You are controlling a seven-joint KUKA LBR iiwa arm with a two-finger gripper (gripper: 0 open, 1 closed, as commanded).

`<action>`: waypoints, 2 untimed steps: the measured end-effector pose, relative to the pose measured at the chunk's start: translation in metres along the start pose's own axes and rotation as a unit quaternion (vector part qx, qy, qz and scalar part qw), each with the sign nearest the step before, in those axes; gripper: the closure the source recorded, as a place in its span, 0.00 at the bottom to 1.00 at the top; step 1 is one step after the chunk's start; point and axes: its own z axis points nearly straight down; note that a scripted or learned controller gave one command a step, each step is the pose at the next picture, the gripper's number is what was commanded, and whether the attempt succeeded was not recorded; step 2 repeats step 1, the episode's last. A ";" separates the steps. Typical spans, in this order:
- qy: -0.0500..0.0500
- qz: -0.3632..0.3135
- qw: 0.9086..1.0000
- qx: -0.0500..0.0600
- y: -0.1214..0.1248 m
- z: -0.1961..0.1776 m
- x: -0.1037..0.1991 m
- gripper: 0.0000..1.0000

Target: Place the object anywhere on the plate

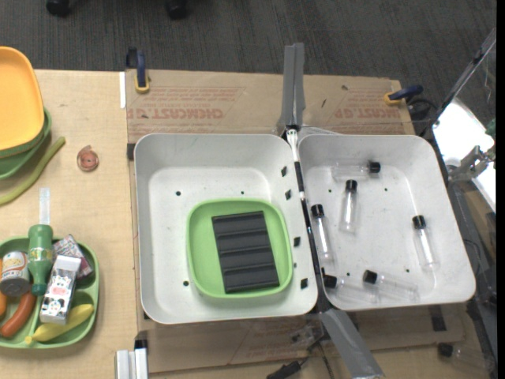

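Note:
A square green plate (200, 247) lies in the left white bin (162, 180), toward its front. A black ridged rectangular block (245, 249) rests flat in the middle of the plate. The right white bin (446, 212) holds several clear tubes with black caps, among them one upright-looking tube (348, 205) near the centre, one (424, 242) at the right and one (319, 231) along the left wall.
Both bins sit on brown cardboard (213, 105) clamped at the back corners. On the wooden table to the left are stacked yellow and green plates (16, 109) and a green tray of toy food (43, 294). A grey bar (293, 85) runs behind the bins.

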 end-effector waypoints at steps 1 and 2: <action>0.000 0.009 1.000 0.000 -0.030 -0.132 -0.006 0.00; 0.000 0.009 1.000 0.000 -0.030 -0.132 -0.006 0.00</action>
